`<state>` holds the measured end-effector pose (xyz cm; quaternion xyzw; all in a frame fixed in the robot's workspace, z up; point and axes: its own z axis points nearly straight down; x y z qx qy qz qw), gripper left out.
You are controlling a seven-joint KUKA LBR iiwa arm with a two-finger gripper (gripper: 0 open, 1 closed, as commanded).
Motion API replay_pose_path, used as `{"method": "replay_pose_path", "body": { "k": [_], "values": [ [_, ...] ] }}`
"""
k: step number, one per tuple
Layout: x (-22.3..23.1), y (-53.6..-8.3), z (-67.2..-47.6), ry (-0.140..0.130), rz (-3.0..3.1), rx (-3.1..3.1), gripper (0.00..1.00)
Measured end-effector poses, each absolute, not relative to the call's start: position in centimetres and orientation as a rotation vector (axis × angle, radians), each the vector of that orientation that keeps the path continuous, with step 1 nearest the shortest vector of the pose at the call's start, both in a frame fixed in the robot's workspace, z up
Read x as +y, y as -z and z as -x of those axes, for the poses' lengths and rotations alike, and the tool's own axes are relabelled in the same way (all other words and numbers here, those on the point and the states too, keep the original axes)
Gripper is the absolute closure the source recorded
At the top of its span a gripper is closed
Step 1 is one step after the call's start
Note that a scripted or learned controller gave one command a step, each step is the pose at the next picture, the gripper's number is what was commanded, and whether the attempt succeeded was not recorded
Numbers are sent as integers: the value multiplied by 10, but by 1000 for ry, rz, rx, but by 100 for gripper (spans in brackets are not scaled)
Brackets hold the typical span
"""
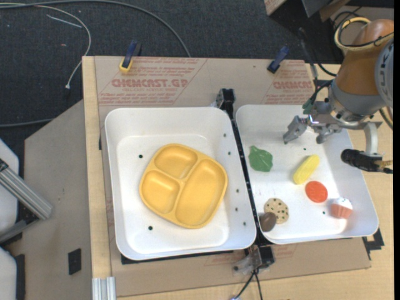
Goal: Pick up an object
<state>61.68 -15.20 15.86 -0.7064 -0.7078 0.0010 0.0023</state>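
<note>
My gripper (309, 132) hangs over the back part of the right bin (275, 120), fingers spread open with nothing between them. Below it in that bin lie a green leafy piece (260, 159), a yellow corn cob (305, 169), a round orange-red piece (316, 192), a pink and white cupcake (341, 209), a chocolate-chip cookie (277, 209) and a small brown piece (267, 221). The corn cob is the closest, a little in front of the fingers. A yellow divided plate (182, 185) sits in the left bin (119, 130).
The bins stand on a cardboard sheet (156, 77) held by blue clamps (130, 55) at the back. A black clip (225, 97) joins the bins at the back, another at the front. Cables run on the dark floor behind.
</note>
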Motion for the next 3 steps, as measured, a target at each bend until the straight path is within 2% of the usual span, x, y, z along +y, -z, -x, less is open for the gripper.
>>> {"method": "replay_pose_path", "body": {
  "k": [2, 3],
  "values": [
    [-157, -84, -611, -4, 2217, -2218, 0],
    [-157, -97, -612, 0, 2220, -2220, 100]
  ]
}}
